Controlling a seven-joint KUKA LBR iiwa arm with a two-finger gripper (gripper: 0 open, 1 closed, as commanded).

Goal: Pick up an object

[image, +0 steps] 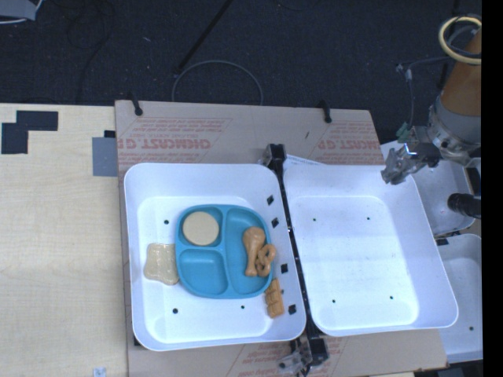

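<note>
Left bin (149, 203) holds a blue divided tray (206, 277), sitting roughly centre and filling most of the floor. Tray's upper-left compartment has a round tan disc (200, 228); right compartment has a knobbly tan pretzel-like piece (258, 251); lower-left compartment is bare blue. Two items lie loose on the bin floor: a pale beige slab (161, 263) touching the tray's left edge, and a small orange-brown chunk (273, 298) just beside the tray's lower-right corner, close to the divider between the bins.

Right bin (369, 258) shows bare white floor with only small dark dots.

Gripper (395, 170) sits at the right bin's upper-right corner, about over the rim, well apart from every object. Fingers too small and blurred to read; can't tell how far open, nothing visibly held.

Room: left bin has narrow margins left of and below the tray, wider strip along the top. Cardboard sheet (236, 136) lies under both bins.
</note>
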